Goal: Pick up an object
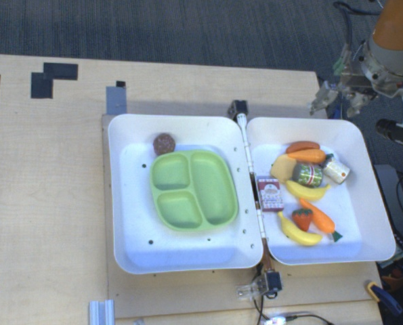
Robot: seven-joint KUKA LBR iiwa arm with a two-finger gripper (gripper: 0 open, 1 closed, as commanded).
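Two shallow white bins are seen side by side on the wooden counter (45, 181). In the left bin (130, 181) a green 3-compartment tray (194, 189) is laid near the middle, w/ a small brown round item (164, 143) just beside its upper-left corner. The right bin (364, 181) is loaded w/ toy food, clustered centre-left: a sausage (302, 145) and a carrot (307, 156) at the top, both w/ long axis approx. left-right; a green can (308, 175) lying on its side, touching a white cylinder (336, 172) to its right; a banana (307, 191) just below the can; a small red-and-white box (271, 196) by the bin's left wall, long axis running top-bottom; a strawberry (302, 217); a second carrot (318, 217) pointed diagonally toward lower right; a second banana (298, 231) curved along the bottom. The gripper (342, 99) is held above the right bin's upper-right corner, well apart from the items, w/ nothing between the fingers; the fingers appear apart.
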